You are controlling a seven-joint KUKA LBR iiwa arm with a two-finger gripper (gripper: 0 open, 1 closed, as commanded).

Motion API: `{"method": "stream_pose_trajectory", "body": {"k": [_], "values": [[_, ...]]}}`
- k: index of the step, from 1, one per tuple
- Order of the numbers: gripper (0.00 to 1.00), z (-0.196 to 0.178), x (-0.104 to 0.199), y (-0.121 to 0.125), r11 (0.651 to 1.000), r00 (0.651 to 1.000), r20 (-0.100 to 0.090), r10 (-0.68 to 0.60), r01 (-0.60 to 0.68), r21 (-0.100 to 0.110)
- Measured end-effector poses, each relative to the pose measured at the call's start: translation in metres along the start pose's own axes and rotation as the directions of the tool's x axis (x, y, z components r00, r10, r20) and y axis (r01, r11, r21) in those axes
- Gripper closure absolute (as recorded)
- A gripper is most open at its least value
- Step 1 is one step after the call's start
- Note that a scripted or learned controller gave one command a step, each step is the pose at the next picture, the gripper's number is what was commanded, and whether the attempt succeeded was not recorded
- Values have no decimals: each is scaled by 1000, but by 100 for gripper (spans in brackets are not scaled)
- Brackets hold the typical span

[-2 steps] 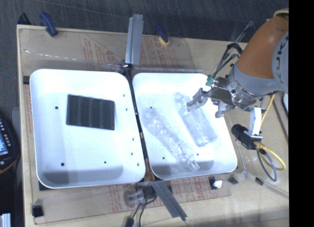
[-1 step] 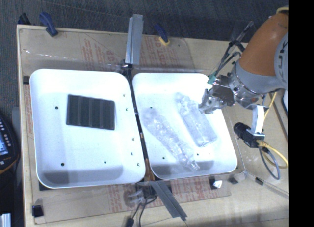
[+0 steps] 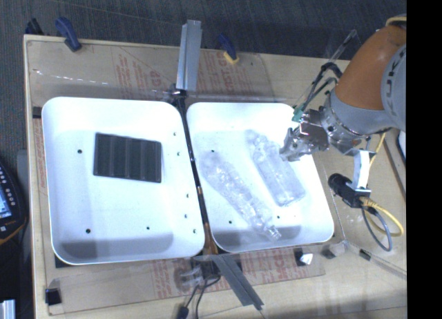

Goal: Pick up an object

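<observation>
Two clear plastic bottles lie in the right bin (image 3: 207,131). One bottle (image 3: 275,169) runs from the middle toward the right wall, the other bottle (image 3: 237,192) lies slanted toward the bin's front. A flat black ridged block (image 3: 128,157) rests in the left bin (image 3: 62,193). My gripper (image 3: 293,146) hangs over the right bin's right side, just above and right of the upper end of the nearer bottle. Nothing shows between its fingers.
A metal bar (image 3: 188,55) stands at the back between the bins, with blue clamps (image 3: 67,33) on the bench's rear edge. Cables (image 3: 376,214) trail on the bench right of the right bin. A metal bracket (image 3: 235,283) lies at the front.
</observation>
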State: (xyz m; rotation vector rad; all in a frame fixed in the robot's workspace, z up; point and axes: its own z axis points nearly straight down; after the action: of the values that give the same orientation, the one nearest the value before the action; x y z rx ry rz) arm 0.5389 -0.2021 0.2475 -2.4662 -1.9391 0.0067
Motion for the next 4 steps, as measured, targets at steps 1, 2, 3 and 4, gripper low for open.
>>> {"method": "stream_pose_trajectory", "body": {"k": [1, 2, 3, 4], "values": [[100, -1, 9, 22, 999, 999, -1, -35, 35, -5], [100, -64, 14, 27, 993, 993, 0, -118, 118, -5], [100, -75, 62, 88, 931, 931, 3, -364, 364, -8], [100, -113, 94, 35, 983, 983, 0, -184, 184, -3]]}}
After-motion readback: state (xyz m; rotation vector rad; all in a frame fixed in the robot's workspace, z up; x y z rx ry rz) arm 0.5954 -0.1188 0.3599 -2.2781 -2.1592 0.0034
